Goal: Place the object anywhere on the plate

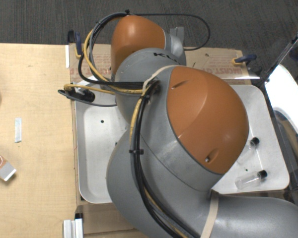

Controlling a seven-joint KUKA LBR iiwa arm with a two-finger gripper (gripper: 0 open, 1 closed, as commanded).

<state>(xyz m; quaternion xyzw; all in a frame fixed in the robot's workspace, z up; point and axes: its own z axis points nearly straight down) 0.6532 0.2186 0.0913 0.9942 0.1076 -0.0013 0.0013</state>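
The big grey arm (188, 148) is sitting right in the middle of the frame and is covering most of the two white bins. Its orange caps and black and yellow cables are taking up the view. The part that grabs things is hiding under the arm, so I cannot tell if it is open, closed, or carrying anything.

The left bin (92, 152) is showing at the middle left of the frame, and the right bin (273, 133) is peeking out at the right. In the lower right corner of the right bin, a clear little tube with a black cap (251, 178) is lying flat. A small black piece (254, 142) is sitting just above it. Either one may be the object to move, but I cannot tell which.

I cannot pick out a plate; the arm may be covering it. So I am guessing the job is not finished: the tube is lying on the bin floor, and it is not resting on any plate.

At the left, a tan table (30, 108) is holding a few small bits.
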